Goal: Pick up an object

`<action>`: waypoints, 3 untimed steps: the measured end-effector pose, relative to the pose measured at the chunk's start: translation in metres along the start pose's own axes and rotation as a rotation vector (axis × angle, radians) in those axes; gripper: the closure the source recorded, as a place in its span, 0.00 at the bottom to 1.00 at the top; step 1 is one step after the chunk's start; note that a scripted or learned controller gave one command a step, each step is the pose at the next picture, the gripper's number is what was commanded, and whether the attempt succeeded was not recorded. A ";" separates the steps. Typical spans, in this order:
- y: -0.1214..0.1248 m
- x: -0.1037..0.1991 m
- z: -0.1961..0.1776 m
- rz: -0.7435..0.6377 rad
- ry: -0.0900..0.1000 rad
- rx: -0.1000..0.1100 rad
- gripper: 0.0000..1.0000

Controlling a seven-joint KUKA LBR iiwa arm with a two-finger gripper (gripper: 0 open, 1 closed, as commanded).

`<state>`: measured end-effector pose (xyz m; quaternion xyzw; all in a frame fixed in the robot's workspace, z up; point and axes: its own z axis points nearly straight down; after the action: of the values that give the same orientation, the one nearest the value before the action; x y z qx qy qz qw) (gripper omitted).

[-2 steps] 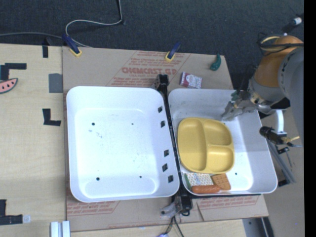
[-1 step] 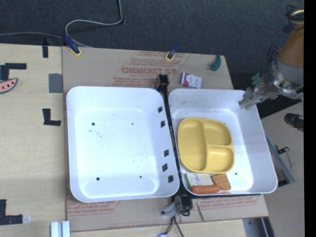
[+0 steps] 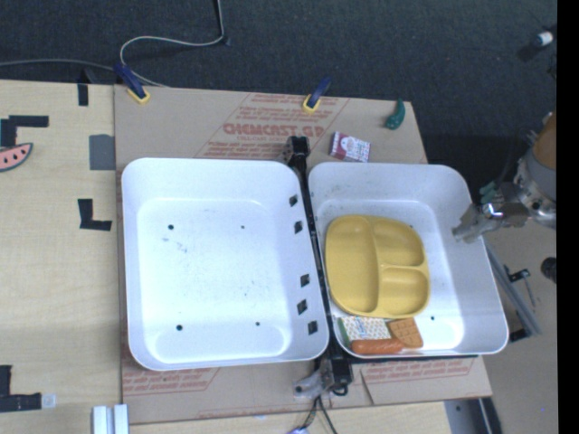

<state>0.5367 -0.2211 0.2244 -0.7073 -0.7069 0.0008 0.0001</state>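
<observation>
A yellow divided plate (image 3: 375, 266), rounded-square with three shallow compartments, lies flat in the right bin (image 3: 452, 188), partly covering some flat printed packets (image 3: 380, 331) at the bin's near edge, while the gripper (image 3: 472, 223) sits over the bin's right rim, its grip state impossible to tell.

Robotics lab: bench (image 3: 54, 269) w/ black tape marks (image 3: 89, 213), cardboard sheet (image 3: 262, 129) held by clamps (image 3: 316, 98), two white bins (image 3: 213, 260), loose cable (image 3: 172, 39) on dark carpet.
</observation>
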 end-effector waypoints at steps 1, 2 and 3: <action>-0.040 -0.002 -0.033 -0.001 0.001 -0.001 1.00; -0.053 -0.002 -0.024 -0.001 0.001 -0.001 1.00; -0.053 -0.002 -0.008 -0.002 0.001 0.000 1.00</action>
<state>0.4838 -0.2234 0.2323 -0.7067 -0.7075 0.0005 0.0003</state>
